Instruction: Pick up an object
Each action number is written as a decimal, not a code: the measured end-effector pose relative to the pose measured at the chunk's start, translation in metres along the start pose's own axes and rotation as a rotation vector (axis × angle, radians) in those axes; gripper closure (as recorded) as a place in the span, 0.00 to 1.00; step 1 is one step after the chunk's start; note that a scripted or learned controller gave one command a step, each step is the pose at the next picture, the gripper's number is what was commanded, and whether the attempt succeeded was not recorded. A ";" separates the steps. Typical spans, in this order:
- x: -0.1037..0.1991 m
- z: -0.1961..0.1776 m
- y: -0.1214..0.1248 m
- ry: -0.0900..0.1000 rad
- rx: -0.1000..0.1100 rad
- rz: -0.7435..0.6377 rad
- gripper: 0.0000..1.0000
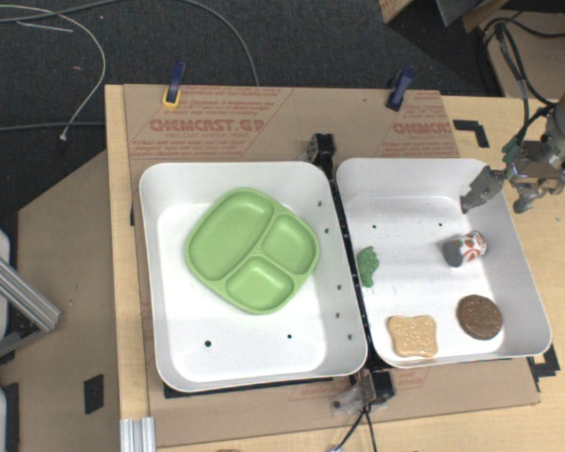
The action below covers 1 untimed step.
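Observation:
In the right bin [410,188] lie a small grey, red and white can [463,250] on its side, a round brown patty [478,316], a slice of toast [412,335] and a green leafy piece [367,265] by the left wall. My gripper [502,197] hangs over the bin's far right corner, up and right of the can. Its two dark fingers [477,193] are spread open with nothing between them. A green three-compartment plate [252,250] rests in the left bin [169,328].
Both bins sit on a cardboard sheet [264,111] held by blue clamps [175,81] at the far edge. Cables and boxes lie beyond the bench. A metal rail [14,290] angles in at the left.

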<state>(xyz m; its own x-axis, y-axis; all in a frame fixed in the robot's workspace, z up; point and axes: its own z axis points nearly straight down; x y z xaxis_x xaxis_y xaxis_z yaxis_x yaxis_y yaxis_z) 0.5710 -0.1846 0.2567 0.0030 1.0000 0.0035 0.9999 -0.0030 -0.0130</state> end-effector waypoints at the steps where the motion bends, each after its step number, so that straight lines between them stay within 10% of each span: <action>1: 0.001 -0.007 0.002 -0.003 -0.012 -0.003 0.00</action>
<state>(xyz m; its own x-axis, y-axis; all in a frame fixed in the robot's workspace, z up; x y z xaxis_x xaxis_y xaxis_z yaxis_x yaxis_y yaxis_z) 0.5733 -0.1840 0.2632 -0.0005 1.0000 0.0008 1.0000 0.0005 -0.0010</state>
